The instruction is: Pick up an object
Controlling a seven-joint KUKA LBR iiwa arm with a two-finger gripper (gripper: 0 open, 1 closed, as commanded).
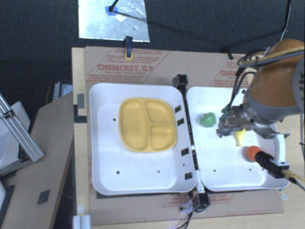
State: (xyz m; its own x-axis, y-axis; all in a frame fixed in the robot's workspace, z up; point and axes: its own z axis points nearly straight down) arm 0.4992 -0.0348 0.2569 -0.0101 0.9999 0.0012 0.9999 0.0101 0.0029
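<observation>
Camera view: gripper (232, 126), grip unclear, beside yellow object (239, 136) lying lengthwise toward the bin's near edge

My arm (279, 87) showed a broad rounded orange band above the wrist, glossy, with grey housing below it and grey at the far right edge. Black cables ran in thin loops across and beside the orange section, one trailing upward. My gripper (231, 126) was dark grey metal, blocky and cluttered with small fittings, detail too blurred to read.
</observation>
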